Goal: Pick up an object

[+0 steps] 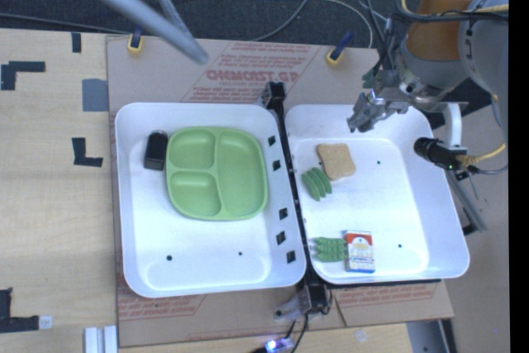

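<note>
The claw (pixel 361 118) hung over the far edge of the right bin (pixel 413 202), near its far-left part; couldn't tell its state, nothing visibly gripped. The arm (pixel 450 21) came in from the right, orange band up top. Right bin contents: a tan bread-like slice (pixel 335 161) toward the middle-far left, a green pea pod (pixel 316 183) just beside it on the near-left side, a small red and white box (pixel 359 250) at the near edge with another green toy piece (pixel 327 249) touching its left side. The claw stood apart from all of these. Left bin (pixel 140 260) held a green divided plate (pixel 217 173), with a small black object (pixel 155 150) against its left rim. Both bins sat on a cardboard-covered surface (pixel 248 66).
</note>
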